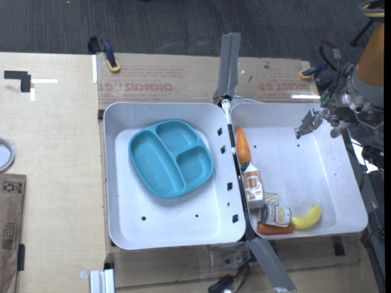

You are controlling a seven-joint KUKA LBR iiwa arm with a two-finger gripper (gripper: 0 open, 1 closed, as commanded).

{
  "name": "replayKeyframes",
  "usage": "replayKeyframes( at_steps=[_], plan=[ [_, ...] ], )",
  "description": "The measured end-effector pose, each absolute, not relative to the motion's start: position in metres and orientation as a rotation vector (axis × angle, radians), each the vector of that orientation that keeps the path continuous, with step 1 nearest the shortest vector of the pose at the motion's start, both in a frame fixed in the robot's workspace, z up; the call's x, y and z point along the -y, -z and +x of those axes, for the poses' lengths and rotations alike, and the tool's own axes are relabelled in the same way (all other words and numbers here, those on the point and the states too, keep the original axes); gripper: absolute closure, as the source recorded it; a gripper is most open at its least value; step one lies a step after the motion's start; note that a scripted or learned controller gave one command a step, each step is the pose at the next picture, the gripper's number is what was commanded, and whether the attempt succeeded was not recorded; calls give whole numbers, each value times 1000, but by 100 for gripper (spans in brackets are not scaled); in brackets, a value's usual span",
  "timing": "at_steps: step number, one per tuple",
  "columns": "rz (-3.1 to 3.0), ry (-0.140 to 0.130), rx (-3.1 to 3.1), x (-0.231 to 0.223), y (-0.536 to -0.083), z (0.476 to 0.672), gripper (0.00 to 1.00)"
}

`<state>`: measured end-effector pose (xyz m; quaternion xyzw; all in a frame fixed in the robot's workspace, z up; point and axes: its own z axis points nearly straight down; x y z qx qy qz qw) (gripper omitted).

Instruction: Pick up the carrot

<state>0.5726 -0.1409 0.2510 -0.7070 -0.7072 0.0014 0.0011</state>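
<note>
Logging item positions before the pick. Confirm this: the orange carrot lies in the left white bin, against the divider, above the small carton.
Wrong bin. The camera view shows the orange carrot in the right white bin, against the divider, above the small carton. The left white bin holds the blue divided plate.

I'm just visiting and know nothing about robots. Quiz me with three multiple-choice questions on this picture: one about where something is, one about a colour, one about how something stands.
1. Where does the carrot lie?
A. On the divided plate
B. In the right bin, against its left wall
C. On the bench outside both bins

2. What colour is the divided plate?
A. Red
B. Yellow
C. Blue

3. How does the claw stand to the carrot?
A. Apart from it, over the right bin's far right side
B. Closed round it
C. Pressing it into the left bin

Answers: 1 B, the carrot rests beside the wall of the right bin that adjoins the left bin. 2 C, the plate in the left bin is blue. 3 A, bare white floor separates claw and carrot.
</note>
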Motion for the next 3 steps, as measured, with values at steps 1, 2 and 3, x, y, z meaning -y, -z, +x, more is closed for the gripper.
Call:
replayKeyframes(
  at_steps=[1, 2, 3],
  plan=[
    [-2280, -1, 2161, 121, -92, 616, 0],
    [-1988, 0, 2435, 97, -92, 643, 0],
    [-1994, 0, 2433, 99, -102, 643, 100]
  ],
)
